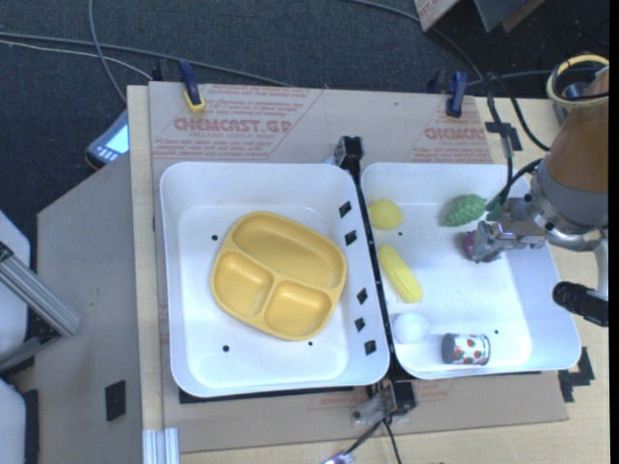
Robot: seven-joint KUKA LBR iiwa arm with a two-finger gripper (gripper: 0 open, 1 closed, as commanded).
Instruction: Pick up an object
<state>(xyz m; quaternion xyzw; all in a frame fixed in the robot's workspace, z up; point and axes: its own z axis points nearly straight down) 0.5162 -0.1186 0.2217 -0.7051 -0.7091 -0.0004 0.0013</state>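
A cardboard-topped bench on dark carpet carries two shallow white bins side by side, with cables trailing across the floor behind. Over the right bin point(542, 298), the gripper point(481, 243) hangs low near the far right corner; whether it stands wide or narrow I cannot tell, since the wrist hides it. Just beside it to the left lies a green leafy toy vegetable point(463, 209), the nearest candidate for picking. It looks light, hollow plastic, bumpy enough to resist slipping, and is probably best pinched across its narrow middle. Further left sit a yellow lemon-shaped toy point(385, 214) and a yellow corn cob point(398, 273), both smooth and rounded, likely to roll away from a glancing touch. Near the front edge are a small white ball point(410, 328) and a small printed can point(465, 349) lying on its side. That makes five objects, one of each. The left bin point(184, 288) holds one yellow divided plate point(278, 275) with three compartments.
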